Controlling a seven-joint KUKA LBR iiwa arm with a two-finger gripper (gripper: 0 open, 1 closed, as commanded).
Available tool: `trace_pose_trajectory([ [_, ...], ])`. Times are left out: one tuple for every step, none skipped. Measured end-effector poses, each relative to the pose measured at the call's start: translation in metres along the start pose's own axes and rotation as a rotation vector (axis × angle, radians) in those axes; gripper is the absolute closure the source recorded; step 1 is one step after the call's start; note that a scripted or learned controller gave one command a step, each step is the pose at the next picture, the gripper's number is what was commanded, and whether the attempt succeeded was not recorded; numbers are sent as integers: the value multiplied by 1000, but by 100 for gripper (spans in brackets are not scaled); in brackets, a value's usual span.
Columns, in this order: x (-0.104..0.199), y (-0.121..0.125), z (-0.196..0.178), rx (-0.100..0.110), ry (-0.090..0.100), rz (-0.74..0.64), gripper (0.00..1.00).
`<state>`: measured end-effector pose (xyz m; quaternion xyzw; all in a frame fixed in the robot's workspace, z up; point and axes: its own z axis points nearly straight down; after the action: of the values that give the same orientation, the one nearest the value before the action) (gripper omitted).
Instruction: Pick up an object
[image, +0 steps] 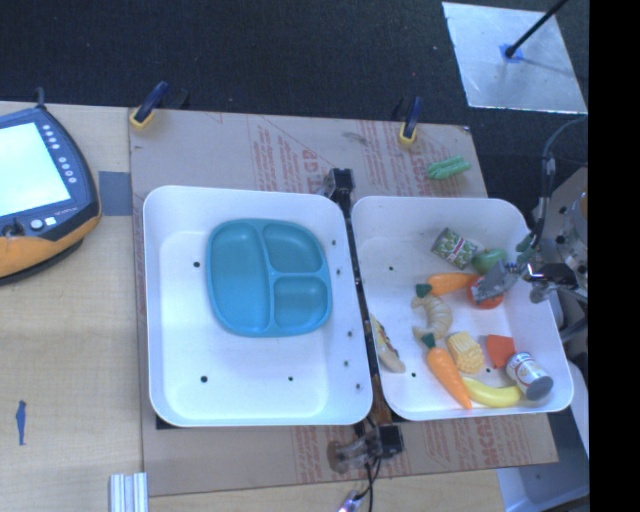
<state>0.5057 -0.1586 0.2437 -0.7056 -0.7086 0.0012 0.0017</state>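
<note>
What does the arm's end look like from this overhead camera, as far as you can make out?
Little of it is in frame. At the right bin's far right edge, the gripper appears as a dark grey, angular metal tip. Behind it sits a bulkier grey and silver wrist assembly with pale plates and dark joints. A thin dark cable loops above it. No markings are legible.

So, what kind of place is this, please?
Probably a robotics lab bench for grasping trials: two shallow white plastic bins clamped onto cardboard, small toy foods such as an orange plastic carrot, and an orange-edged handheld control tablet.
</note>
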Motion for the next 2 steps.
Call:
trace_pose_trajectory([
  [-32, -30, 118, 2, 0, -1, 0],
  [-54, 55, 152, -1, 0, 0, 0],
])
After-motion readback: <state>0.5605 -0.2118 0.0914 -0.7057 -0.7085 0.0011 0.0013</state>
